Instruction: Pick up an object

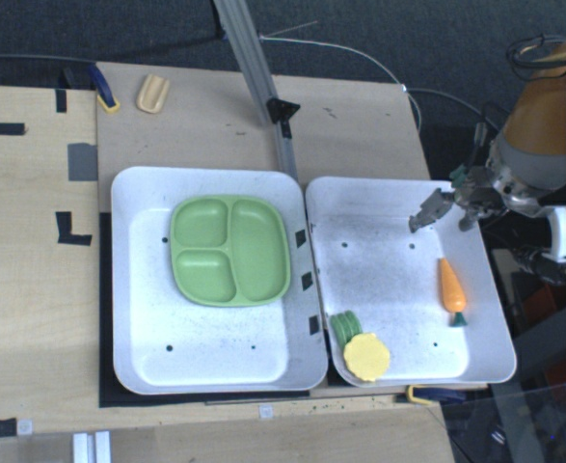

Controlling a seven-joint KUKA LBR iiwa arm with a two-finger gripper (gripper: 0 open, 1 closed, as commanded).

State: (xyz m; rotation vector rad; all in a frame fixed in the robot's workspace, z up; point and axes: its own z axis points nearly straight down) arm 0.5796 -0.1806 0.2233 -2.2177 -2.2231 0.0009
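Hovering above the right bin's (408, 369) upper right corner, the gripper (444, 210) has its fingers spread apart with nothing between them. The toy carrot (451, 287) lies just below it, near the right wall; no writing or labels can be read anywhere. A yellow-and-green toy (360, 347) sits at the bin's lower left, and a green divided plate (230, 250) lies in the left bin (138, 355).

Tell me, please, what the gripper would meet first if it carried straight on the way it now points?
Probably the bare white floor of the right bin: the gripper points down and leftward over it. The carrot lies off that line, though depth is hard to judge.
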